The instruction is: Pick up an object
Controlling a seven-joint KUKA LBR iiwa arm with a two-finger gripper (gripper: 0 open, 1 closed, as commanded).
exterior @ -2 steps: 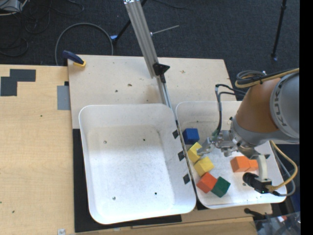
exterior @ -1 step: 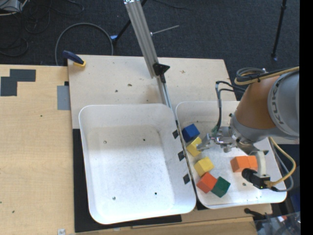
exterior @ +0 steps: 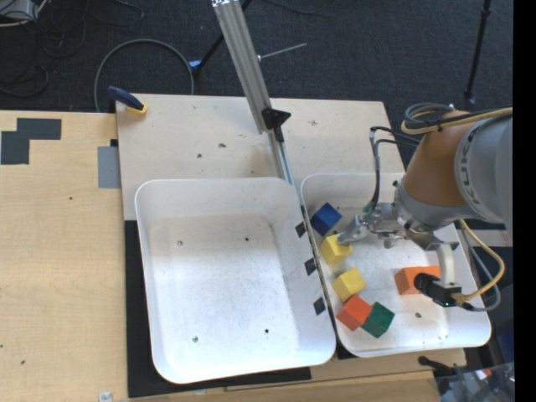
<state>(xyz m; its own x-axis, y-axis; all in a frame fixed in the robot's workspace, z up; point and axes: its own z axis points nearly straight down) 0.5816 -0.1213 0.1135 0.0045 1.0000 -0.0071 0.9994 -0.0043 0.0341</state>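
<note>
Camera view shows the grey arm with its orange band reaching in from the right over the right-hand shallow white plastic bin [exterior: 469, 335], its two-finger gripper [exterior: 362, 227] low at the bin's left side. Whether the gripper is spread or pressed together I cannot tell.

Just beside it sit a small yellow cube [exterior: 334, 248] and, slightly farther, a blue cube [exterior: 326, 219]. Nearer lie a second yellow cube [exterior: 349, 284], an orange-red cube [exterior: 355, 311] touching a green cube [exterior: 378, 319], and an orange block [exterior: 412, 280] to the right.

The yellow cube beside the gripper looks the likeliest target; straddling it squarely, clear of the blue cube and the bin wall, should help before lifting.
</note>
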